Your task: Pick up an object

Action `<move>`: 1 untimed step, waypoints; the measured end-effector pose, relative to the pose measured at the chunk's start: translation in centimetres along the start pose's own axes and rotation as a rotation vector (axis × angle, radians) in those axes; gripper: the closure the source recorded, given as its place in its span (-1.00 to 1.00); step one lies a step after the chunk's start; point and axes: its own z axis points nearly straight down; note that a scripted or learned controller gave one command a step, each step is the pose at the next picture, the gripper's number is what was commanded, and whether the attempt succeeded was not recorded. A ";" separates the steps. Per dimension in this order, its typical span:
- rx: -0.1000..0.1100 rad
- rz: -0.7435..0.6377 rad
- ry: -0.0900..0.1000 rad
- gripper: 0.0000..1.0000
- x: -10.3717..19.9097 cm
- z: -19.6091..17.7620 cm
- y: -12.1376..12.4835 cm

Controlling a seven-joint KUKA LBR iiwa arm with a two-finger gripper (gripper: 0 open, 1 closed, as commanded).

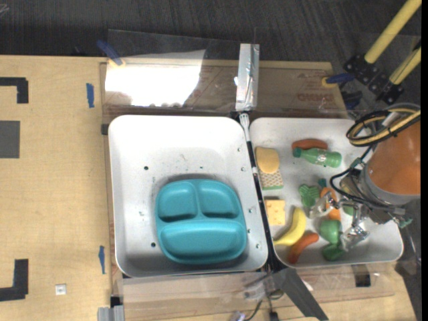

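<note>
Teal divided tray (199, 221): left bin (127, 146), near end. Toy foods, right bin (391, 246): banana (294, 227), cheese wedge (274, 210), green pepper (330, 231), bottle (319, 156). Gripper (344, 227): low over the green pepper; jaw opening and hold cannot be told.

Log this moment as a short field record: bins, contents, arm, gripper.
left bin: holds a teal divided tray
right bin: holds a banana, green bottle, yellow sponge block and other small toys
arm: reaches in over the right bin
gripper: low among the green toys at the bin's near right; grasp unclear
</note>
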 end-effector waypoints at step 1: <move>0.002 -0.032 0.003 -1.00 -1.9 -0.1 3.1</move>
